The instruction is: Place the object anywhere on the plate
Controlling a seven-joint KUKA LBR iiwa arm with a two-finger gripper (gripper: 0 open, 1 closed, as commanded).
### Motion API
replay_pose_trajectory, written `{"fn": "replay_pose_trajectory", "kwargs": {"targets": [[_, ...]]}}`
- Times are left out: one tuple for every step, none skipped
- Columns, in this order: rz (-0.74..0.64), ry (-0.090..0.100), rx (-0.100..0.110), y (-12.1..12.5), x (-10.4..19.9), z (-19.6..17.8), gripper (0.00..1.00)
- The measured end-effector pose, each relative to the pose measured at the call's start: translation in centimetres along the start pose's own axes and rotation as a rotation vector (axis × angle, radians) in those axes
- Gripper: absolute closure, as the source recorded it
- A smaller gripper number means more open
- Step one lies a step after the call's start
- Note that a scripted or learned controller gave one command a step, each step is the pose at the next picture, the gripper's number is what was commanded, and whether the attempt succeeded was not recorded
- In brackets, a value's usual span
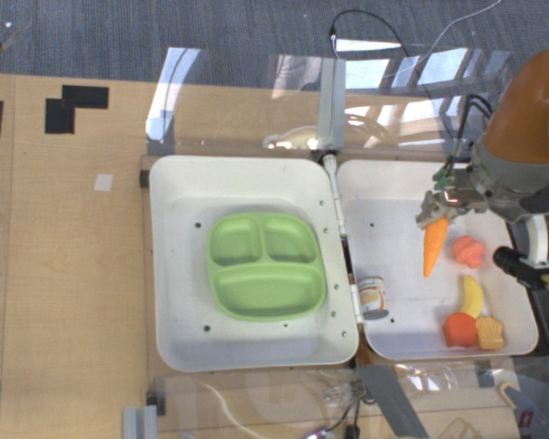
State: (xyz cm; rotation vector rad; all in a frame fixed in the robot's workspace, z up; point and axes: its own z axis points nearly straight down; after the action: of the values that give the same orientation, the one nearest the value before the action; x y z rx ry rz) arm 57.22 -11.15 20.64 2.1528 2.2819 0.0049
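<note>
Carrot point(434, 245) hanging from gripper point(436, 210)

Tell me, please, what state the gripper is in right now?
Gripper: shut on the orange toy carrot, gripping its top end above the right white bin.

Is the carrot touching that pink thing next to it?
Apart. The camera view shows a strip of white bin floor between the carrot and the pink toy.

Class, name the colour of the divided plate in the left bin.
Light green; the plate shows plainly in the camera view, inside the left bin.
</note>
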Motion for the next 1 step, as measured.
{"fn": "replay_pose_trajectory", "kwargs": {"targets": [[-0.274,0.002,0.001,0.59,9.01,2.14,1.0]]}}
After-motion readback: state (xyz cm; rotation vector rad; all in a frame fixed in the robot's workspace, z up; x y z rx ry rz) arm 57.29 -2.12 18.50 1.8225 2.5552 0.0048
